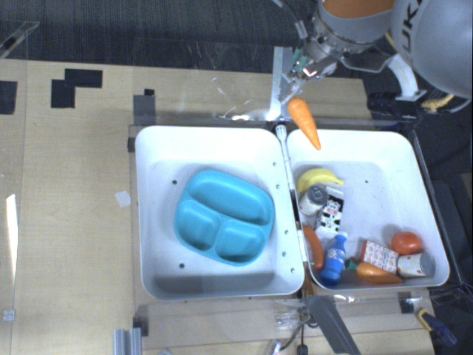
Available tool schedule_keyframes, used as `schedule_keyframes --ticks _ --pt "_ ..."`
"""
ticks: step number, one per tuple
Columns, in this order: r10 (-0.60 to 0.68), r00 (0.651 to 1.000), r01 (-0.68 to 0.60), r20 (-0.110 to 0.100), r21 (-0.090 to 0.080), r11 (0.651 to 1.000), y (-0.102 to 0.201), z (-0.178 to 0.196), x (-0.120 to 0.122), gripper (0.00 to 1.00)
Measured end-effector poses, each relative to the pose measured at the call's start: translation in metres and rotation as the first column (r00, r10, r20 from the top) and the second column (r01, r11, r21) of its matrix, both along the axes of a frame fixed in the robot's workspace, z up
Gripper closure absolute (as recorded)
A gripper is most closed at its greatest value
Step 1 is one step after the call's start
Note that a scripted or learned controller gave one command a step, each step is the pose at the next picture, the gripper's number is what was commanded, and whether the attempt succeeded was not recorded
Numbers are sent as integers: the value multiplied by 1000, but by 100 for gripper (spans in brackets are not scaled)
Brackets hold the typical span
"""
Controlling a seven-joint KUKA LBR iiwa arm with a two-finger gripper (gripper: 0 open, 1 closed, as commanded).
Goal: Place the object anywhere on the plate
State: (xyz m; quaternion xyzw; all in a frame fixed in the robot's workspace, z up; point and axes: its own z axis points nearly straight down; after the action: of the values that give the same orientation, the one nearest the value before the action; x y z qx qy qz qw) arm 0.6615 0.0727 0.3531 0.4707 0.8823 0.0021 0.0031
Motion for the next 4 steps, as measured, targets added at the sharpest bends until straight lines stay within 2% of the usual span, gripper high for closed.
schedule_keyframes --ticks 1,2,3,4 --pt "-73 997 73 -4 0 997 34 -94 -63 100" --pt "-74 997 74 -3 0 997 34 -93 -63 0" --pt "-71 997 71 3 2 997 35 -82 -61 100" --pt "-68 998 68 -3 0 998 28 -155 -99 100"
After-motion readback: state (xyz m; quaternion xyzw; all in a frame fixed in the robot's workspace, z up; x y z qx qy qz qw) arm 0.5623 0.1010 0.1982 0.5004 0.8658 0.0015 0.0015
